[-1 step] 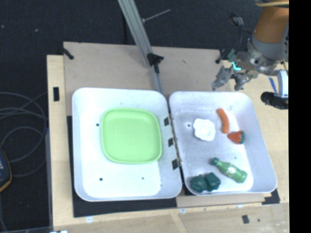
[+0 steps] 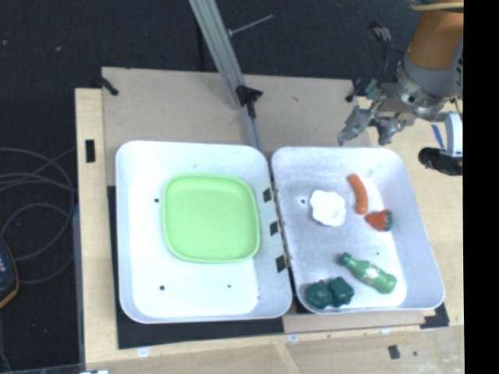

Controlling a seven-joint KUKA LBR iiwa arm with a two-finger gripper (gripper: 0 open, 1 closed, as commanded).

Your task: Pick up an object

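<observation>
Camera view: tool [image 2: 366, 129], fingers spread, above tan bench [image 2: 312, 92] beside dark floor [image 2: 47, 37].

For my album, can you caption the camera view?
Gripper hovers behind the right bin of toy food; a green plate fills the left bin.

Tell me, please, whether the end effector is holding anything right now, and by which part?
Nothing is held. The end effector hangs above the right bin's far edge, fingers apart with nothing between them.

A pale wooden bench [image 2: 93, 232] is seen bearing two shallow white plastic bins, the left [image 2: 140, 287] touching the right [image 2: 413, 209].
</observation>
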